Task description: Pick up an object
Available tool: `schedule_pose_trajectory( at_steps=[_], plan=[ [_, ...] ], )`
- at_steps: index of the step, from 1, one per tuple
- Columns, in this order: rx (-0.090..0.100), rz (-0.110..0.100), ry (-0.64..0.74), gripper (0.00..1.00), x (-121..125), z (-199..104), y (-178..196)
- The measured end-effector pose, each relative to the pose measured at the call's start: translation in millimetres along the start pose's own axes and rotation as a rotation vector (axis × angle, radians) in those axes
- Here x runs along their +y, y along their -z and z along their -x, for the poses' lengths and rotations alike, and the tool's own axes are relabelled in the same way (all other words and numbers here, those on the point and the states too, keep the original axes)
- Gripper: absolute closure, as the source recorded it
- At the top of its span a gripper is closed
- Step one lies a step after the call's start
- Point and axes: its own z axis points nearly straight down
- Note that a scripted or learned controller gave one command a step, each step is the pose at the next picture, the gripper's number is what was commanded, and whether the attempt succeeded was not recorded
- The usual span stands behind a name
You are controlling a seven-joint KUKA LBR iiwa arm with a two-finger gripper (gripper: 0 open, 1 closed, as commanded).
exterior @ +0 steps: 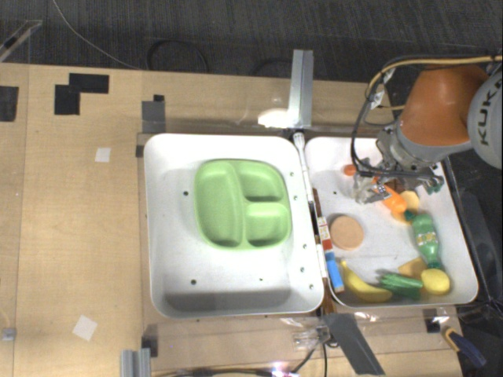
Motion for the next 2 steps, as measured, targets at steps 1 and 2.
schedule_pose_trajectory(
  at_steps=[1,2],
  plan=[
    [0.001,0.001,0.0,0.0,0,0,-1],
    [-0.01,-0.005,0.001,1.0,-1,3,13]
  ],
)
